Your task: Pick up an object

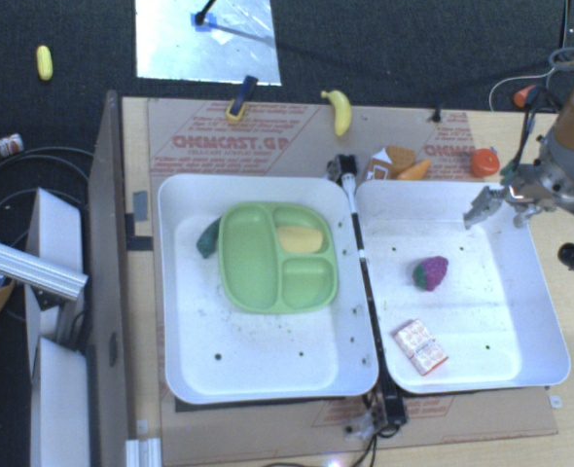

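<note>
Pincer (499, 208) hovers with fingers apart and nothing between them, above the right bin's (535, 261) far edge. Purple fruit toy (430, 272) lies below-left of it, well apart. Approach stage; next, likely descend over it.

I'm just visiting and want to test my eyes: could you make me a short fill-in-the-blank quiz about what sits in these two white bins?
1. The green tray lies in the ____ bin.
2. The yellow piece rests in one of the tray's ____.
3. The purple toy lies in the ____ bin.
4. The gripper hangs over the right bin's ____ corner.

Missing: left; compartments; right; far right
</note>
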`<state>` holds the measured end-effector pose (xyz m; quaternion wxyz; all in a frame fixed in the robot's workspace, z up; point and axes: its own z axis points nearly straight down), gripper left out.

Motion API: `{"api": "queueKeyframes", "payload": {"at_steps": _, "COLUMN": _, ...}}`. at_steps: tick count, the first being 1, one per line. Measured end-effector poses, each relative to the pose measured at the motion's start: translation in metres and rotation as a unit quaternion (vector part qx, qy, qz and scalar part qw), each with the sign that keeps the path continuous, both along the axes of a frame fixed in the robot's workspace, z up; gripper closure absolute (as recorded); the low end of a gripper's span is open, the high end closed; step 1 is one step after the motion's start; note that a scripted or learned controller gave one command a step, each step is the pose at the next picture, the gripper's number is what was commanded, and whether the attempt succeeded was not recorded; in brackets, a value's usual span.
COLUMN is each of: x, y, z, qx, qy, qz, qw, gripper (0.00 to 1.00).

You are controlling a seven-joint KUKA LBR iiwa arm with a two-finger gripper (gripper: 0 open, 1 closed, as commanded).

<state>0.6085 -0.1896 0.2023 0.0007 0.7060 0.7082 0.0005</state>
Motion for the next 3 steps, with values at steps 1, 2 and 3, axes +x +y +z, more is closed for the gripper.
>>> {"api": "queueKeyframes", "payload": {"at_steps": 1, "x": -0.015, "y": 0.037, "z": -0.065, "qx": 0.0016, "qy": 0.003, "qz": 0.002, "qw": 1.0, "gripper": 0.0}}
{"api": "queueKeyframes", "payload": {"at_steps": 2, "x": -0.031, "y": 0.057, "z": -0.121, "qx": 0.001, "qy": 0.002, "qz": 0.001, "qw": 1.0, "gripper": 0.0}}
{"api": "queueKeyframes", "payload": {"at_steps": 3, "x": -0.029, "y": 0.056, "z": -0.107, "qx": -0.0002, "qy": -0.001, "qz": 0.001, "qw": 1.0, "gripper": 1.0}}
